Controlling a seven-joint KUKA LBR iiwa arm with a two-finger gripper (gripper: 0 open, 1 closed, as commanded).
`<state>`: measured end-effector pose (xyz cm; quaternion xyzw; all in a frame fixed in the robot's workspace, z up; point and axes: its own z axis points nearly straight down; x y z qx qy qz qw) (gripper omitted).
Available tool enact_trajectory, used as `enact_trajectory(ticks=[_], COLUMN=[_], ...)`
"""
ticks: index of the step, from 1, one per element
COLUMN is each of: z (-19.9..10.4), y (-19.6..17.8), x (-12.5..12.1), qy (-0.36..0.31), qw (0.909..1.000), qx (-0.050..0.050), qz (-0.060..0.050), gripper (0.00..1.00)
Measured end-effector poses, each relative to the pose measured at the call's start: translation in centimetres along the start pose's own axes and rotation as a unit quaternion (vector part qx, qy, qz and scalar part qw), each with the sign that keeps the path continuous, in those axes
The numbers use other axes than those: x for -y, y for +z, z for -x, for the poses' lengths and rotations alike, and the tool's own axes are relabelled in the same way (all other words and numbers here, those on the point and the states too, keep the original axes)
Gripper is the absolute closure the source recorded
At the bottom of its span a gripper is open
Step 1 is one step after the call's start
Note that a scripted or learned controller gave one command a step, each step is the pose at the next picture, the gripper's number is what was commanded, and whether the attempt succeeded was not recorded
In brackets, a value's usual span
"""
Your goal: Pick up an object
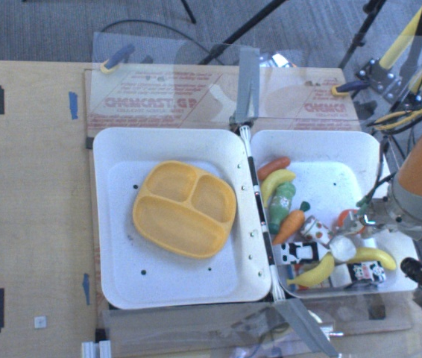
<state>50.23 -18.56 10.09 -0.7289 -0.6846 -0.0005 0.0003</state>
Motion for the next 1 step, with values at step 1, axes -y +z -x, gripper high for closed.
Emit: enact_trajectory(ticks=[1], z=[-5.92], y=[-12.48], x=[0.87], qy=[0.043], qw=[0.9991], qx=[0.0], qz=[-0.003], gripper=[1.0])
